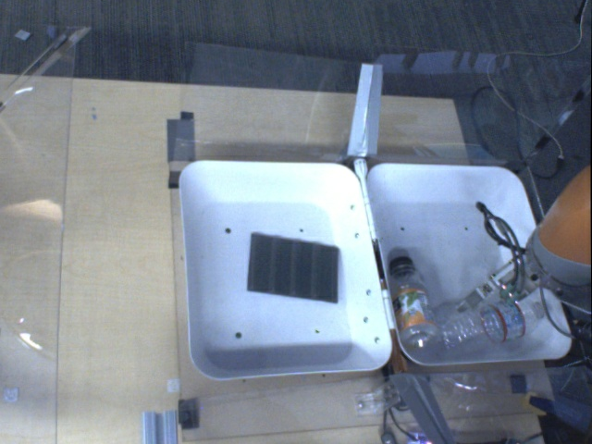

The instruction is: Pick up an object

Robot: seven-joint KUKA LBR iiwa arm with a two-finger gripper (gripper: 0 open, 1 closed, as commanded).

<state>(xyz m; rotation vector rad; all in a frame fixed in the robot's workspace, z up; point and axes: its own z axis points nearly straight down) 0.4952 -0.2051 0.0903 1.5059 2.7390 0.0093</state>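
In the right bin (435, 192) a small bottle (408, 302) with a black cap and an orange label lies near the left wall. Beside it, along the front wall, lies a clear plastic bottle (476, 326) with a reddish label at its right end. A flat dark ribbed pad (293, 267) rests in the middle of the left bin (213, 202). The arm, with its orange band (566, 218), comes in from the right, and my gripper (502, 288) hangs low just above the clear bottle's right end. Nothing shows as held.
A black cable (497, 224) loops from the wrist across the right bin's back right area. A grey metal post (364, 118) stands behind the seam between the bins. The light wooden bench (92, 248) stretches to the left.
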